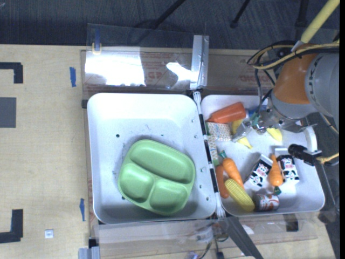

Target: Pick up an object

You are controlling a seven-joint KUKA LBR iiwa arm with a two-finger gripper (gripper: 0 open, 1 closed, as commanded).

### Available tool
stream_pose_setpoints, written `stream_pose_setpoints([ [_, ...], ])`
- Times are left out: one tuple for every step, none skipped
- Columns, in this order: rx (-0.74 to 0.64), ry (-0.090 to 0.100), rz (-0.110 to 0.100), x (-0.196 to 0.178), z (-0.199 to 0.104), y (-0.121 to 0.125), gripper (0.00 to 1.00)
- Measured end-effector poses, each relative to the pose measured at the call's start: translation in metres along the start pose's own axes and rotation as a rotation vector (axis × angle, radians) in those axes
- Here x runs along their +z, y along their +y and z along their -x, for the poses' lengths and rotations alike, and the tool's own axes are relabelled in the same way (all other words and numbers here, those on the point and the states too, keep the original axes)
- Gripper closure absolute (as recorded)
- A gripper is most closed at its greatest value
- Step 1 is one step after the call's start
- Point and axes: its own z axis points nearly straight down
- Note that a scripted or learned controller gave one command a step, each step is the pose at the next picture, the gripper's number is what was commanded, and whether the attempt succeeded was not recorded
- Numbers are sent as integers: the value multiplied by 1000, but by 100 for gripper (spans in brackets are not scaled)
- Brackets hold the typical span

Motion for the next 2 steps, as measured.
stream_pose_setpoints([
  [-3, -4, 4, -12, 0, 1, 100],
  [1, 1, -4, -100, -66, 40, 100],
])
